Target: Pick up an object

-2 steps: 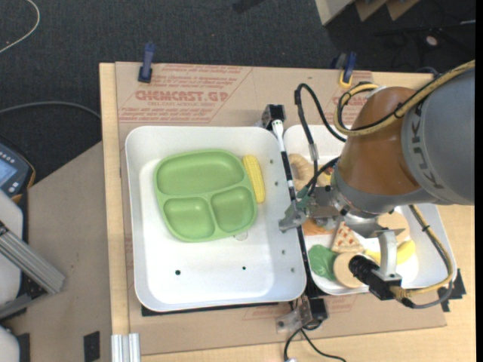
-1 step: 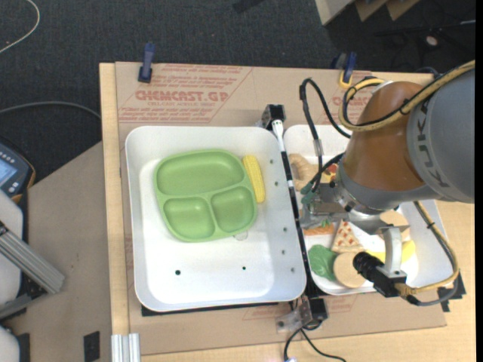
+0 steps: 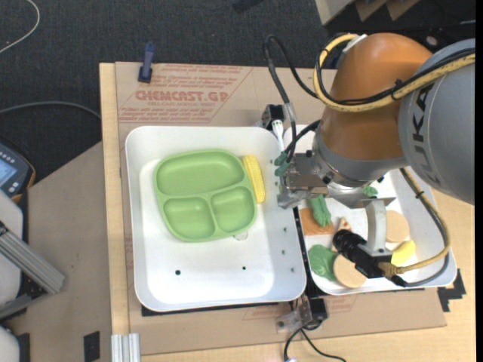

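The grey arm (image 3: pixel 377 104) is reaching in from the right, and its orange band and wrist are covering most of the right bin (image 3: pixel 392 200), leaving only that bin's near and left parts showing. The left bin (image 3: pixel 143 202) is lying fully open to view, with bare white floor running along its near side and left side. A green divided tray (image 3: pixel 204 194) is sitting flat in the far half of the left bin, and a yellow piece (image 3: pixel 254 178) is lying against the tray's right edge, close to the bin's right wall.

The gripper (image 3: pixel 300 183) is hanging over the wall between the two bins, at the far left corner of the right bin. The wrist is hiding its underside, so how far it is open, and whether it is holding anything, cannot be told.

In the right bin a long green piece (image 3: pixel 321 210) is poking out from under the gripper. Nearer the front, a leafy green piece (image 3: pixel 322 259) is touching a tan disc (image 3: pixel 347 275). A pale disc (image 3: pixel 395 226) and a yellow lump (image 3: pixel 404 252) are lying towards the right, both partly covered by the robot.
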Controlling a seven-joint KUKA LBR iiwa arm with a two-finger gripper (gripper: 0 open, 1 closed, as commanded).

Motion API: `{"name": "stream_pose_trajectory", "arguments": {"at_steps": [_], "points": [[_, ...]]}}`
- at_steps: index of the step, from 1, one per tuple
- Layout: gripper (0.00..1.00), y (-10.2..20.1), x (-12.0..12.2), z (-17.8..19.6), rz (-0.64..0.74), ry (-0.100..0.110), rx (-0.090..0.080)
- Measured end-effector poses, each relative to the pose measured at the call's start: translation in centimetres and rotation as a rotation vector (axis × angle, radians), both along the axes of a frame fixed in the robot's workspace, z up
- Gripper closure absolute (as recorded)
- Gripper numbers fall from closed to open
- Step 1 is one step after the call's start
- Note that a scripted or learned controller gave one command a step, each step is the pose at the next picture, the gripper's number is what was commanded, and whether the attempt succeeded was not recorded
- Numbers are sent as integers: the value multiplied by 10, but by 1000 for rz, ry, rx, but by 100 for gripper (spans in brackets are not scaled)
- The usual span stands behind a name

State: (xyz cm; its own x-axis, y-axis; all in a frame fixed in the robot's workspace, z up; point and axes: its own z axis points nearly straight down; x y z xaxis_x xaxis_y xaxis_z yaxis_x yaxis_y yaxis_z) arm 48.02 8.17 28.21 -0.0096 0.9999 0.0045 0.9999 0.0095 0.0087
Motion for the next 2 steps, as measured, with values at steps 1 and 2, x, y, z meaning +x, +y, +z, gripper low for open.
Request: {"name": "stream_pose_trajectory", "arguments": {"at_steps": [1,2], "points": [[100,27,1,167,-4,-11,2],[100,-43,-1,117,-18,14,-7]]}}
